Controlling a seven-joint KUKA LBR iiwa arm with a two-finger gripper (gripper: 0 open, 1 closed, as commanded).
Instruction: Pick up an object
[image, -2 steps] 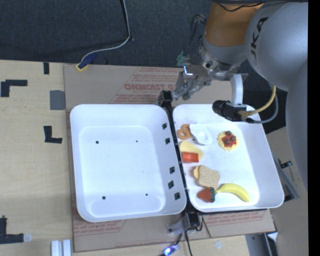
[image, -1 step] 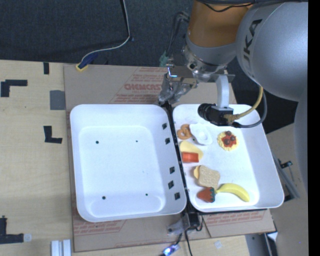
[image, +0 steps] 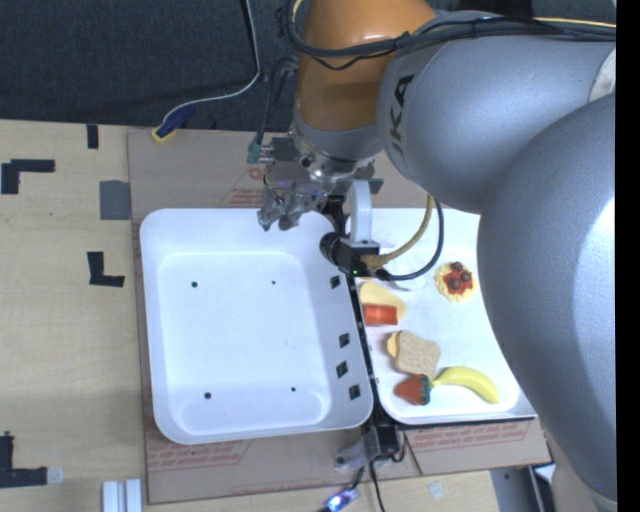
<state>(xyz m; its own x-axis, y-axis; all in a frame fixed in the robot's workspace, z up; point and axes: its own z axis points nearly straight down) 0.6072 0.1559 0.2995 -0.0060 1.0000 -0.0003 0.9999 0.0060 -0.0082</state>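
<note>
Above the far rim of the left bin (image: 160, 240), the gripper (image: 283, 212) hangs; whether it is open or closed cannot be told. Candidate objects, bread slice (image: 416, 352) and banana (image: 468, 382), lie in the right bin (image: 500, 405). Risk: descending here grasps nothing.

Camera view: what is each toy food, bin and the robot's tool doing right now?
Curved yellow plastic banana: lying flat in right bin.
Tan toy bread slice: lying flat, beside banana.
Red toy strawberry: resting against bread.
Round red-and-yellow toy: lying apart.
Left shallow white bin: upright.
Grey metal tool: above left bin's far rim.
</note>
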